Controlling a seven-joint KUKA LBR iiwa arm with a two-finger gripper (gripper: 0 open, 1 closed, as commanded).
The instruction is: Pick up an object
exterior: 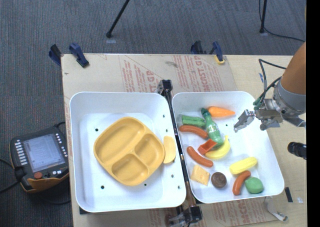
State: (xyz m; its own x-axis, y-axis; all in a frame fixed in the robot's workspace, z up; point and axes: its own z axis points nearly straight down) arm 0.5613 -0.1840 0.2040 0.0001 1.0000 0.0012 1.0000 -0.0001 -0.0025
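The gripper (246, 119) hangs over the right side of the right bin (267, 141). Its two fingers are spread apart and there is nothing between them. It is up above the toys, near the bin's far right part, and the grey arm (292, 93) comes in from the right.

Just left of the gripper lies a carrot (221, 112), and beside that a green bottle (211, 126) lying down. Under the bottle's lower end is a yellow banana (220, 152) with a small red piece (206, 147) touching it. A green bean (192, 120) lies at the left, and below it a long sausage (193, 131). Another sausage (199, 156) lies lower down, next to a yellow cheese square (200, 175) and a round brown cookie (218, 179).

Near the front right corner are a yellow corn (243, 165), a short orange sausage (240, 183) and a green lime (254, 185), close together.

The left bin (85, 121) holds a yellow tray (129, 150) with three parts, and a small orange slice (169, 149) rests by its right edge
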